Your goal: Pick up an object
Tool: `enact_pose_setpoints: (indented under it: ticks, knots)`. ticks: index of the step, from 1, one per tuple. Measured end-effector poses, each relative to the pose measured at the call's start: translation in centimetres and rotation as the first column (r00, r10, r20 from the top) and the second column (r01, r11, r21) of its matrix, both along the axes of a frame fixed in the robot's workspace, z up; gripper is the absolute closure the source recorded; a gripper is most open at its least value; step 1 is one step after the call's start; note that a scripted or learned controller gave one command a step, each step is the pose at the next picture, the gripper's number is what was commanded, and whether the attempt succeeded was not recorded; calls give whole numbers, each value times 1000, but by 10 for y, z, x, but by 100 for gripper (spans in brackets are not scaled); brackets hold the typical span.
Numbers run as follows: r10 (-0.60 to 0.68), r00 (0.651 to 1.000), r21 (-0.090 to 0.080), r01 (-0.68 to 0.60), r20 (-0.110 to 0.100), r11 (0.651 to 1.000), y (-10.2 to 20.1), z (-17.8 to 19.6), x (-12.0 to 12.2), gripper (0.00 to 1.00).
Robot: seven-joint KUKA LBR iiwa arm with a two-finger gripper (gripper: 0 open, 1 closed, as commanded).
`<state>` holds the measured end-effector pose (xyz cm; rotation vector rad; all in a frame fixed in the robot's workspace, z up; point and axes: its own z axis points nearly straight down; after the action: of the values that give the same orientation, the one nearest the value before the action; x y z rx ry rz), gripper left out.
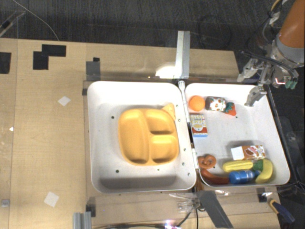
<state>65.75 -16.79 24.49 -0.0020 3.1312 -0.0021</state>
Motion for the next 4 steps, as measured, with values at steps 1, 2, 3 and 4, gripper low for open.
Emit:
enact_pose_setpoints:
  ticks: [1, 2, 3, 4]
  knots:
    - [-335, 942, 3, 335, -6, 942, 17, -102, 12, 0]
    - [-602, 799, 7, 602, -1, 799, 23, -156, -19, 0]
    - [-754, 657, 8, 754, -4, 657, 57, -137, -14, 0]
    - [-756, 654, 8, 756, -1, 654, 42, -157, -23, 0]
